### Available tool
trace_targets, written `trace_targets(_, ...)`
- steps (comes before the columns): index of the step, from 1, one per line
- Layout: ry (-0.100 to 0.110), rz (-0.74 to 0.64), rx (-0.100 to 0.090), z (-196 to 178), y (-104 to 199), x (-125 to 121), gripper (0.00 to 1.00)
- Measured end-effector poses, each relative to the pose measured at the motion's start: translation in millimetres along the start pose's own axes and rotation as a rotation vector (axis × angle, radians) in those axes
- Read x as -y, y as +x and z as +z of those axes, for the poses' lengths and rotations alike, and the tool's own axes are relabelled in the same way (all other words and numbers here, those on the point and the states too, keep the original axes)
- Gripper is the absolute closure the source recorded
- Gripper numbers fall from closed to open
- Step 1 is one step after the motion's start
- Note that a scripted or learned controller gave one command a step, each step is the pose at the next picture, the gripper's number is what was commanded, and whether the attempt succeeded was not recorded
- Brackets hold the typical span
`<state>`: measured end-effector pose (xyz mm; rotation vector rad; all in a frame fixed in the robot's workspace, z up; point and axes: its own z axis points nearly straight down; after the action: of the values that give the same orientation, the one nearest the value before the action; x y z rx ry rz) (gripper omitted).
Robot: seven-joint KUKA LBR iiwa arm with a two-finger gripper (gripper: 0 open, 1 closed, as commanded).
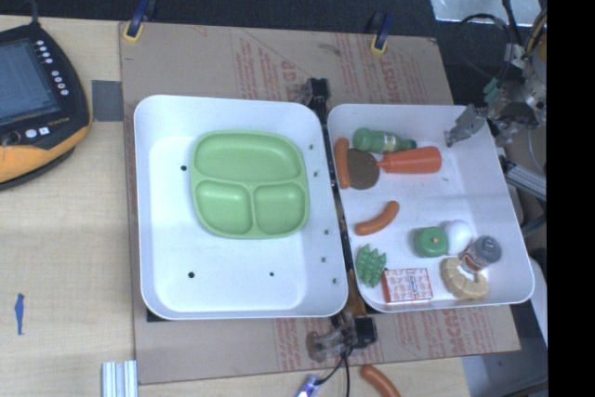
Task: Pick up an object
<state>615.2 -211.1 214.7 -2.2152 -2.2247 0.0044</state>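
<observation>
Now we see the toy carrot [410, 161] lying in the right bin [502, 209], beside a green bottle [381, 141] and a brown disc [362, 170]. Our gripper [462, 127] hovers over the bin's upper right corner, holding nothing. A green divided plate [250, 183] sits in the left bin [167, 274].

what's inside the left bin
A green divided plate lies in the left bin, its three compartments bare. Whatever bin floor lies under the plate is covered and cannot be seen.
</observation>
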Motion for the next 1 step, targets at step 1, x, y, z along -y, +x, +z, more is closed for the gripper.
trace_targets(1,0.000,-0.003,0.001,85.6,1.6,-41.2,0.00)
